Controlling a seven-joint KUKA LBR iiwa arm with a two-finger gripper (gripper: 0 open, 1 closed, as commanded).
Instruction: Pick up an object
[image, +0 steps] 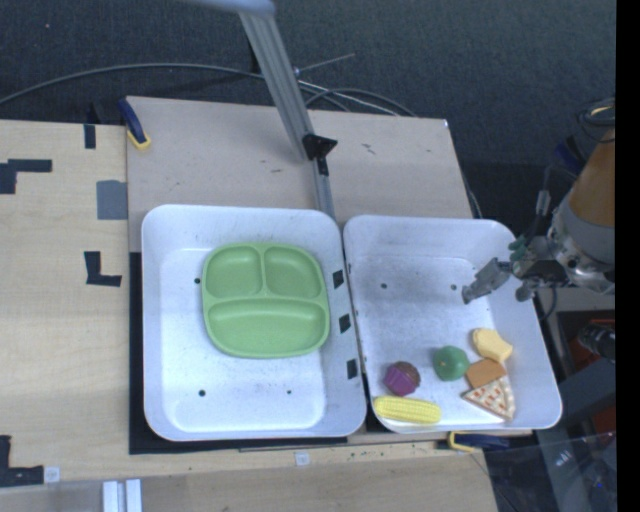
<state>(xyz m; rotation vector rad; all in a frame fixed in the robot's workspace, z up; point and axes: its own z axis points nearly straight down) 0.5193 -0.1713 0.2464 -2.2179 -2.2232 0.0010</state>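
Several toy foods lie along the front of the right bin (420, 250): a yellow corn cob (407, 409), a purple ball (403, 377), a green piece (450, 362), a yellow chunk (492, 344), an orange block (485, 372) and a pizza slice (491, 398). My gripper (503, 281) hangs over the bin's right side, above and behind the yellow chunk. Its two fingers stand apart with nothing between them.
The left bin (170, 400) holds a green divided plate (266, 299). A grey metal pole (290, 90) slants down to the seam between the bins. Cables run over the dark floor behind the bench.
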